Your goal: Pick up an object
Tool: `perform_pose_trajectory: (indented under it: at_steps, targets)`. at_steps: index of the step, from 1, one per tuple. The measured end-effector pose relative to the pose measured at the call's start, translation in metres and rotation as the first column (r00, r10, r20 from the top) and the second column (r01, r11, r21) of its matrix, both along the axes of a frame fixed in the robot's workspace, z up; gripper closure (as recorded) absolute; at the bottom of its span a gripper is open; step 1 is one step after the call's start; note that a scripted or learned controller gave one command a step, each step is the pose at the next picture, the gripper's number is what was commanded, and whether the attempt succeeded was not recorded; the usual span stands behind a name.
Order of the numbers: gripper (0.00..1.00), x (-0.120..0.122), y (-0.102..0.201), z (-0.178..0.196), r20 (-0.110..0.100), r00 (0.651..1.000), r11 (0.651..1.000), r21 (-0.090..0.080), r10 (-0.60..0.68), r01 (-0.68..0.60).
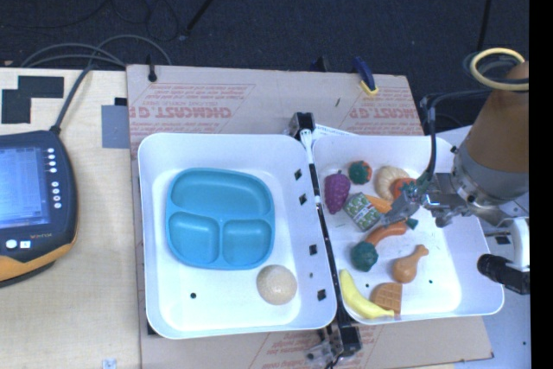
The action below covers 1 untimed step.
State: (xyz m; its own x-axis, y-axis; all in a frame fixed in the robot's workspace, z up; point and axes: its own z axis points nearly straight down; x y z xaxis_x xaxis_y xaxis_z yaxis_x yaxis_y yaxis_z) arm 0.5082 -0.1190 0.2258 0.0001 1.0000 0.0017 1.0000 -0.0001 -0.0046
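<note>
- A yellow banana and a waffle lay nearest.
- Toy food crowded the right bin.
- The gripper hung over the carrot; its opening could not be told.

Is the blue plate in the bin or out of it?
In. The blue plate lies flat inside the left bin, white floor showing all round it, beside a beige ball.

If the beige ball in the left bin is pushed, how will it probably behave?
The beige ball looks round and smooth, so it would probably roll rather than slide. It lies on the flat floor of the left bin, near the blue plate, which might stop it. It looks like a light toy, though weight cannot be confirmed.
</note>
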Motion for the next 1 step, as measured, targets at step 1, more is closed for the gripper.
perform_pose_trajectory:
  at_steps: [1]
  targets:
    - [0.00, 0.0164, 0.1137, -0.0416, -0.004, 1.000, 1.000, 0.004, 0.010, -0.010]
